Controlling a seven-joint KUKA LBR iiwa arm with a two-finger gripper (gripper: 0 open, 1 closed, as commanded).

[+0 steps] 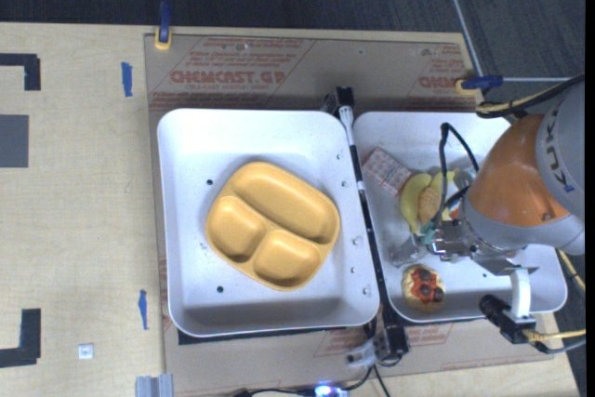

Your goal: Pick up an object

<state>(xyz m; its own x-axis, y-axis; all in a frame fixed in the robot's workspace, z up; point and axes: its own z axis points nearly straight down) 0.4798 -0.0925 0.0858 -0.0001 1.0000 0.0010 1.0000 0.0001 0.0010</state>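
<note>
The right bin [390,130] holds a yellow banana-like toy [416,193] with a tan piece on it, a small pink-and-white packet [382,168] near its back left, and a round yellow toy with red and dark spots [423,286] at the front. My gripper [433,240] is low in this bin, between the banana and the spotted toy, under the orange-banded wrist [511,181]. Its fingers are mostly hidden by the wrist. The left bin [186,144] holds a yellow three-compartment tray [271,224], lying tilted.
Both bins rest on a cardboard sheet [242,70] on the wooden bench. A black divider bar [358,191] runs between the bins. Cables [456,144] loop over the right bin near the arm. Blue clamps [164,23] hold the cardboard corners.
</note>
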